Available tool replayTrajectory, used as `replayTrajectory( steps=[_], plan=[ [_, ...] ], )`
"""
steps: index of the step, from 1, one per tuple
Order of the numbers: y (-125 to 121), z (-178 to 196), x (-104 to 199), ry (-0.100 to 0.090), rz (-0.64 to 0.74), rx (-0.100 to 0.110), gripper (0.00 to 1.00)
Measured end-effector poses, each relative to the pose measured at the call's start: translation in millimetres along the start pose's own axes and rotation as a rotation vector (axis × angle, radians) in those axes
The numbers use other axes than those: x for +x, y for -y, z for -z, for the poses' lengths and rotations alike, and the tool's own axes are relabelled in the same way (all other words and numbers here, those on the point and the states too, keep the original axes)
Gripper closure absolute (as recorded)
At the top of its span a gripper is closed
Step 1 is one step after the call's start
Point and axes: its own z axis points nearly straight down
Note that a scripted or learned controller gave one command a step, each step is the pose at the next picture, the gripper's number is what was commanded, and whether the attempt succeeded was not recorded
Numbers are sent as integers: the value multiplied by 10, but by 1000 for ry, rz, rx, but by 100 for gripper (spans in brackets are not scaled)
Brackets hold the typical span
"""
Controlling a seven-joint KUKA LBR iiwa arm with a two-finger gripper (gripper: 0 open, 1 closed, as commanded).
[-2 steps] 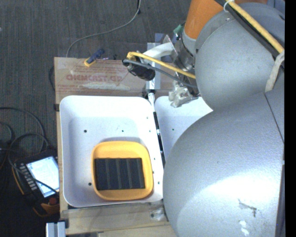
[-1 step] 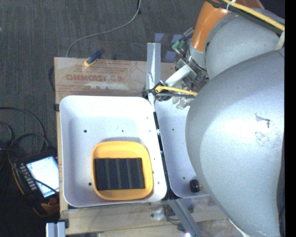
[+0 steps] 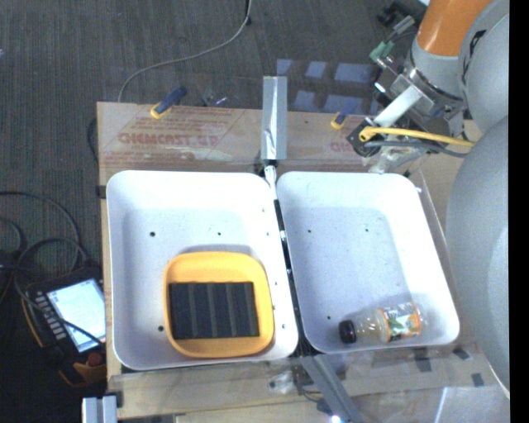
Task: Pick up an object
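1. Floor, far left: a small screen device in an orange-edged case [image 3: 70, 310] with dark cables around it.
2. The brown board worktop [image 3: 190, 136] carries red print, with a yellow-and-blue clamp [image 3: 167, 101] at its back edge.
3. Left shallow white bin [image 3: 132, 215]: a yellow rounded-square plastic dish [image 3: 216, 266] lies flat in the front half, near the front wall. A black ribbed panel [image 3: 213, 310] sits inside the dish.
4. Right shallow white bin [image 3: 347, 215]: a small clear plastic bottle with a black cap [image 3: 384, 324] lies on its side at the front wall, toward the right corner, cap pointing left.
5. Tool [image 3: 382, 153]: above the back rim of the right bin, well apart from the bottle and the dish. Nothing visibly in it; can't tell how far open.
6. Grey arm [image 3: 488, 248] runs down the right side, orange band [image 3: 446, 25] at the top.
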Motion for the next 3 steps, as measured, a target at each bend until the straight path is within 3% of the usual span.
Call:
replayTrajectory(
  steps=[1, 2, 3],
  plan=[
    [390, 179, 266, -2, -399, 1, 100],
    [1034, 183, 1039, -2, -416, 1, 100],
    [522, 184, 874, 0, -73, 0, 100]
  ],
)
